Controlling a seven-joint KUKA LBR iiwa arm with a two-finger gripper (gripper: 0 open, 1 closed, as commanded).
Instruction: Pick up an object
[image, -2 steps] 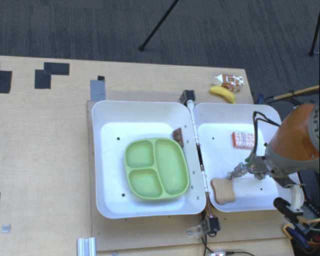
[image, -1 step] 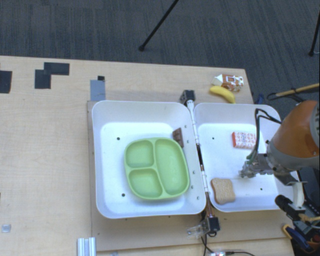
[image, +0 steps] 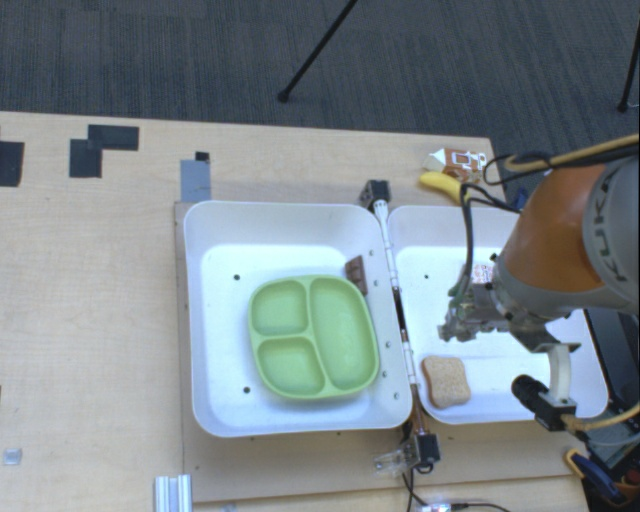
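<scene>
**Still on the approach**

Plainly, the hand (image: 462, 322) hangs over the right bin (image: 430, 260), just above and beside a tan sponge (image: 446, 381) lying near the bin's front edge. Whether it is released or clenched I cannot tell. Nothing appears grasped. Next, I judge, it must centre over the sponge and descend. A green divided plate (image: 313, 337) fills the left bin (image: 215, 300).

Only readable bit is on the arm (image: 590, 235), partial black letters "KU" on the grey casing by the orange band, rest cut off.
</scene>
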